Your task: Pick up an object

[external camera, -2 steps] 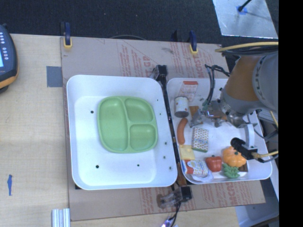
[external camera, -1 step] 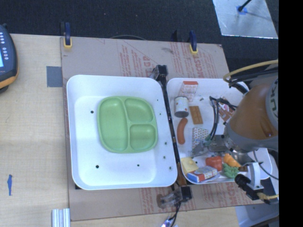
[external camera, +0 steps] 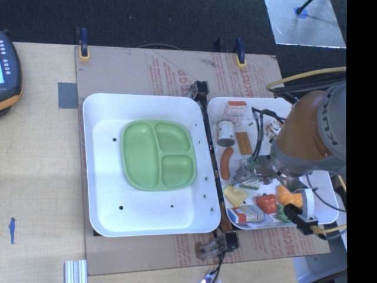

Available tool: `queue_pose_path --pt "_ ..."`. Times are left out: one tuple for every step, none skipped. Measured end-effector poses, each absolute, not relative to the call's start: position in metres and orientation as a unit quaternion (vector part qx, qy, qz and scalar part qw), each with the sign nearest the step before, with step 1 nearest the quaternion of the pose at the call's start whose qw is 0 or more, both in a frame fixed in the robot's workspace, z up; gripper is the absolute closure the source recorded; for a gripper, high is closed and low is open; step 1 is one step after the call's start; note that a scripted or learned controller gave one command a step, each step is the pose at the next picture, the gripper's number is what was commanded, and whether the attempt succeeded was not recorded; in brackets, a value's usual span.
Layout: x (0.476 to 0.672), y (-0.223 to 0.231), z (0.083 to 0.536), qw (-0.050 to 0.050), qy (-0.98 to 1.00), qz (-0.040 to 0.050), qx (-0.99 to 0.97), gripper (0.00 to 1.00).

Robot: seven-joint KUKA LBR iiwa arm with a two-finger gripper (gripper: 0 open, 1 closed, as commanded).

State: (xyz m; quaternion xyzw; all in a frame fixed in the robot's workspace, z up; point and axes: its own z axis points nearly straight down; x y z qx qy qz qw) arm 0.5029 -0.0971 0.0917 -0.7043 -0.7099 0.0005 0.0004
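A robotics lab: clamped cardboard sheet (external camera: 177,69) on the surface (external camera: 35,175), teach pendant (external camera: 9,69), white bins (external camera: 97,158).

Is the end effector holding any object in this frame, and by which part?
Cannot be told: the end effector is low among the toy food in the right bin, its grip hidden.

A green divided plate (external camera: 158,155) lies in the left white bin (external camera: 100,217)
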Motion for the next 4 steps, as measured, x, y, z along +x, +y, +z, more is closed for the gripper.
queue_pose_path --pt "0.477 -0.111 0.091 0.002 -0.708 0.002 -0.706 0.0" --pt "0.508 -0.093 0.092 0.001 -0.71 0.0002 -0.704 0.0" --pt "0.62 -0.093 0.151 -0.005 -0.71 -0.0035 -0.704 0.0" --pt "0.651 -0.111 0.11 -0.004 -0.708 -0.0013 -0.706 0.0"
